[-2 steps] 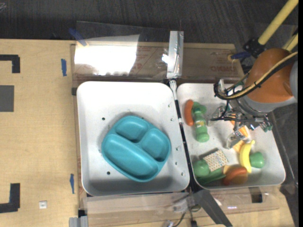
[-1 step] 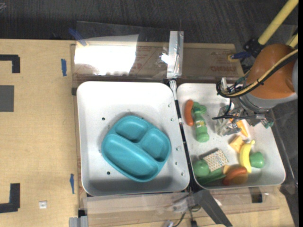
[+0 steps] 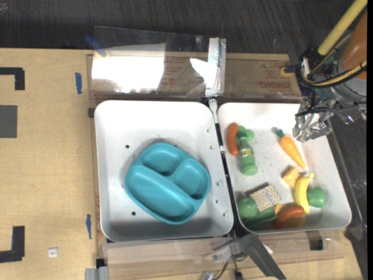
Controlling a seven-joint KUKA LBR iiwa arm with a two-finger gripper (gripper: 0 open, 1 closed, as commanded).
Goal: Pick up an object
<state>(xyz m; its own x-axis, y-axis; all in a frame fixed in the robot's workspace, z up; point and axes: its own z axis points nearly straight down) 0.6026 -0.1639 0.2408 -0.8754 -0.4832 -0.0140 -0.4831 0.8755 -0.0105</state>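
The right bin (image 3: 265, 112) holds toy foods: an orange carrot (image 3: 291, 148), a green bottle (image 3: 247, 151), an orange-red piece (image 3: 232, 138) beside it, a yellow banana (image 3: 302, 191), a green ball (image 3: 317, 198), a checkered block (image 3: 266, 196), a green item (image 3: 249, 208) and a red-orange item (image 3: 290, 216). My gripper (image 3: 310, 125) hangs over the bin's upper right edge, just right of the carrot's leafy end. Nothing shows between its fingers.
The left bin (image 3: 111, 127) holds a teal divided plate (image 3: 168, 181). A clear plastic panel (image 3: 157, 69) stands behind the bins. Cables and a yellow hose (image 3: 344, 22) trail from the arm at the top right. Cardboard bench surface (image 3: 41, 174) lies left.
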